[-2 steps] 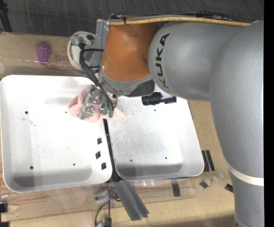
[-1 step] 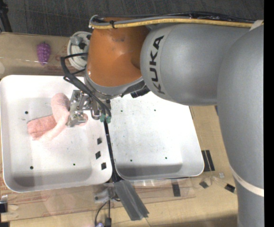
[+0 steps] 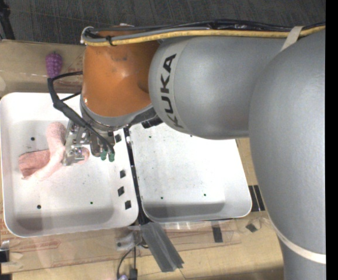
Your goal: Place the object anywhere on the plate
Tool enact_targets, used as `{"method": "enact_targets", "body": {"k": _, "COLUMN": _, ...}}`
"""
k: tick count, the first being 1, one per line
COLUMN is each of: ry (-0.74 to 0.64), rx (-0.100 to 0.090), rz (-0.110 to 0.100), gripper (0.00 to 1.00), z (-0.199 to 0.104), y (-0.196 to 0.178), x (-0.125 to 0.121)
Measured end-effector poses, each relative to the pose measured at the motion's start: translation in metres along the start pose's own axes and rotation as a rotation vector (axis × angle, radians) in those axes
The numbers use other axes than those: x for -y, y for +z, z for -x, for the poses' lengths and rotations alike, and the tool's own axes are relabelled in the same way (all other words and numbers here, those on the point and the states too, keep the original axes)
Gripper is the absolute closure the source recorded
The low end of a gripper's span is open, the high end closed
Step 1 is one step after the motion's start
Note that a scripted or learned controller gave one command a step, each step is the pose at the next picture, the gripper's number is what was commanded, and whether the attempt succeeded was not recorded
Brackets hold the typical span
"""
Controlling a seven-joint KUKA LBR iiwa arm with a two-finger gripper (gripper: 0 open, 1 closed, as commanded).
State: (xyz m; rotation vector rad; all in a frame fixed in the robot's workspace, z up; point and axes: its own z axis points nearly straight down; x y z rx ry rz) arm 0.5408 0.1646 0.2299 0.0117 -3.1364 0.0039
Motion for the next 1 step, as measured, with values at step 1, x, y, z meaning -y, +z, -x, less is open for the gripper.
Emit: {"method": "enact_targets", "body": {"k": 1, "ry": 0.001, "rx": 0.000, "rz": 0.000, "gripper": 0.00, "z": 0.0002, "y": -0.0003, "x": 0.0003}}
